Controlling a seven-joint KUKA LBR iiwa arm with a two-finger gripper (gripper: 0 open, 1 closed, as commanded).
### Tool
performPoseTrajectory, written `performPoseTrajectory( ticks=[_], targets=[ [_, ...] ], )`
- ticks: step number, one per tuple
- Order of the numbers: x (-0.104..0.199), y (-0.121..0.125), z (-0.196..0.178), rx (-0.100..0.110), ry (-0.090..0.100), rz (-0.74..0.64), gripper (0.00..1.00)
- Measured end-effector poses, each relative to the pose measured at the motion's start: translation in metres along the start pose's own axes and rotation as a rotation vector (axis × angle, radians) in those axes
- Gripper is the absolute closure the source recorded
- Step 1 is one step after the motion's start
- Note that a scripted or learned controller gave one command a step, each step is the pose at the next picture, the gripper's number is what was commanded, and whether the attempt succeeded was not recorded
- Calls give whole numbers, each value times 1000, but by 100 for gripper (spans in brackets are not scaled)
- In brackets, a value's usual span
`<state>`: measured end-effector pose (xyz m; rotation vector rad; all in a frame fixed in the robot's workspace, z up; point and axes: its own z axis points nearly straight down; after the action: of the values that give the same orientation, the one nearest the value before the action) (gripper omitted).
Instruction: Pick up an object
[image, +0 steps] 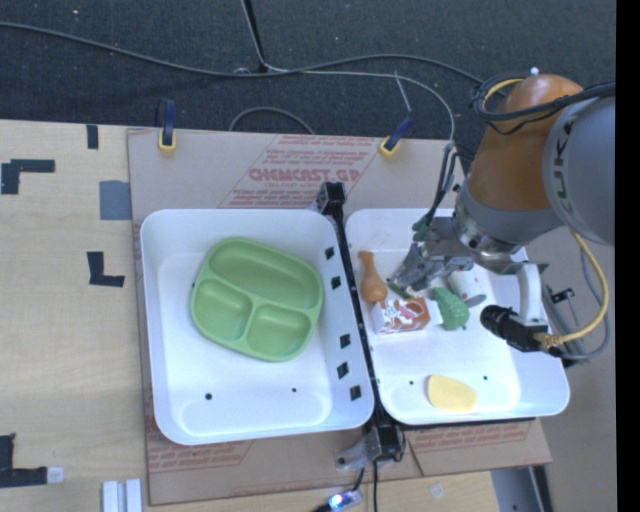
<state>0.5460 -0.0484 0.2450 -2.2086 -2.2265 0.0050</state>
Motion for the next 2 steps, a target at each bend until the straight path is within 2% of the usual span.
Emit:
performPoseTrajectory(
  ticks=[1, 2],
  targets=[
    [45, 19, 2, 0, -1, 1, 100],
    [83, 48, 17, 0, -3, 2, 100]
  ],
)
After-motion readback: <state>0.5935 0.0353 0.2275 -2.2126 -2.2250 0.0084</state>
